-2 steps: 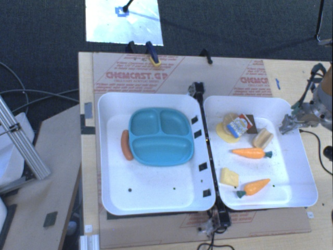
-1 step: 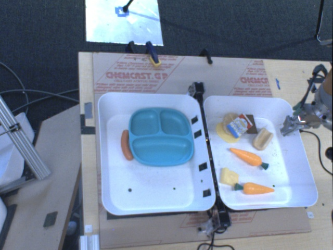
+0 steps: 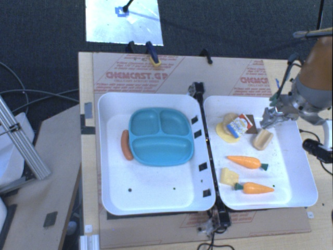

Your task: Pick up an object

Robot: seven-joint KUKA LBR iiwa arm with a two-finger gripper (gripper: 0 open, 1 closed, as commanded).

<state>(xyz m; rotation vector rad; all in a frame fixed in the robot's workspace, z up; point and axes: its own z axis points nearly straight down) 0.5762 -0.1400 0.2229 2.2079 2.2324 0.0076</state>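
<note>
My gripper (image 3: 271, 119) hangs over the back right part of the right bin (image 3: 302, 165). Just below it in the view lies a beige bread-like piece (image 3: 263, 139). To its left a small white carton (image 3: 238, 125) leans on a pale yellow round piece (image 3: 225, 132), with a brown block (image 3: 251, 123) beside them. Toward the front lie two orange carrots (image 3: 244, 162) (image 3: 256, 188) and a yellow cube (image 3: 228, 176). Nothing is visibly held.
The left bin (image 3: 112, 186) holds a blue divided plate (image 3: 160, 137) with a sausage (image 3: 126, 145) at its left side. A black clip strip (image 3: 204, 139) runs along the seam between the bins. A shiny metal sheet (image 3: 124, 14) lies beyond the bench.
</note>
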